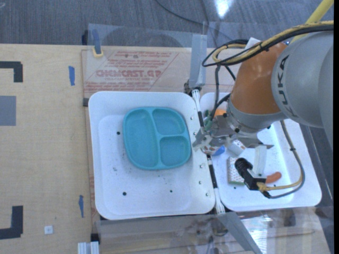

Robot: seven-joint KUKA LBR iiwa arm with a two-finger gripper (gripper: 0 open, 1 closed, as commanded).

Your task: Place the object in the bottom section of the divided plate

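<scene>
While the gripper [207, 142] — grip state unclear — hangs at the rim, the smooth teal plate [157, 138] sits rounded.

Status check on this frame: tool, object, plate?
Tool over the seam between bins, finger state unclear. Teal divided plate in left bin, sections bare. Orange-tipped item in right bin. Nothing blocking plate.

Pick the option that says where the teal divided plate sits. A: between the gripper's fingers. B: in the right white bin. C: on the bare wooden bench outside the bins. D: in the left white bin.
D: the teal divided plate lies flat on the floor of the left white bin, beside the arm's wrist.
</scene>
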